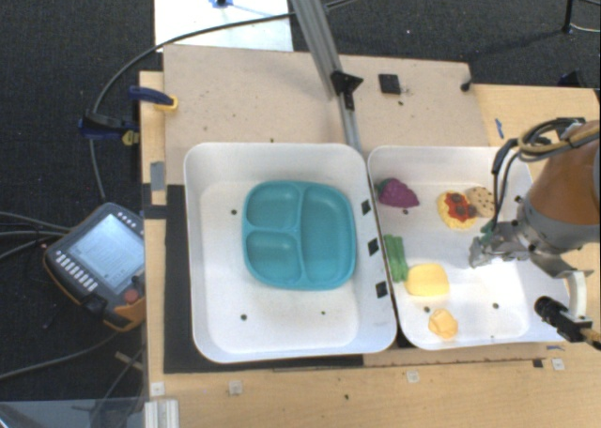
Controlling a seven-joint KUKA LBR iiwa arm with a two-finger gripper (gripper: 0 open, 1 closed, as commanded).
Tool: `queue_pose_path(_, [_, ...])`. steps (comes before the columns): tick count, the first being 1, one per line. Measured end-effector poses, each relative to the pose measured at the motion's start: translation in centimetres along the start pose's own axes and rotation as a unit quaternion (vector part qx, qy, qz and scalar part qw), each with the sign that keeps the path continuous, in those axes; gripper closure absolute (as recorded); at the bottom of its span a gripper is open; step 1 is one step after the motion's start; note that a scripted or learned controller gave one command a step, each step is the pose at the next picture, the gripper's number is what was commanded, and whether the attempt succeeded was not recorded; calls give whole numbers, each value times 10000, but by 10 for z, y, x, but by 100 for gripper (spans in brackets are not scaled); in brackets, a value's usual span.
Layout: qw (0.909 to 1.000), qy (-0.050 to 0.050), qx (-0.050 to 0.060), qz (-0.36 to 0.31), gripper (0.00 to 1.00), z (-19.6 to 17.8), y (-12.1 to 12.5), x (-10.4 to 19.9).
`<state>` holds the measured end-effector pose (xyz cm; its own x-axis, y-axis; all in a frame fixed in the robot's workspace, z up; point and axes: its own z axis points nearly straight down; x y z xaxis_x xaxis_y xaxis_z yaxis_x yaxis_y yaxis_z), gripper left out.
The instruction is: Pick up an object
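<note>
Camera view: glossy sectioned teal tray [300,235]

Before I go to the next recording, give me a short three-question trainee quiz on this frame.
1. True or false: the teal tray lies in the left bin.
2. Which item lies closest to the gripper? A) purple toy B) pizza slice C) green piece
3. Fill in: the yellow block lies in the ___ bin.

Key: 1 true; 2 B; 3 right.
</note>
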<state>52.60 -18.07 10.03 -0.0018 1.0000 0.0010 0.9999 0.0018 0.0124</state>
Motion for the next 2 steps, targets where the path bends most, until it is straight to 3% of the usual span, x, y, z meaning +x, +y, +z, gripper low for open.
queue_pose_path(2, [10000,-18,28,-20,100,-121,1,-1])
